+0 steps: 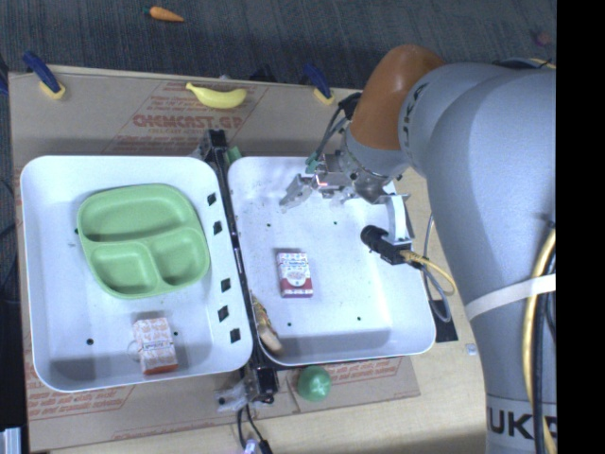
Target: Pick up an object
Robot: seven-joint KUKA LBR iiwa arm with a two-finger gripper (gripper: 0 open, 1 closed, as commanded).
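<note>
A small red and white box [295,273] lies flat in the middle of the right bin [397,320]. A green divided plate [142,239] and a small tan and red packet [154,344] sit in the left bin [47,282]. My gripper [304,185] hovers over the far part of the right bin, above and slightly right of the red and white box, apart from it. It looks open with nothing between its fingers. The grey arm and its orange band [392,93] cover the right bin's far right corner.
A yellow banana [217,94] lies on the cardboard behind the bins. A green ball [314,382] rests in front of the right bin. A thin tan object [266,331] lies at the right bin's front left corner. Blue clamps [43,72] hold the cardboard's back edge.
</note>
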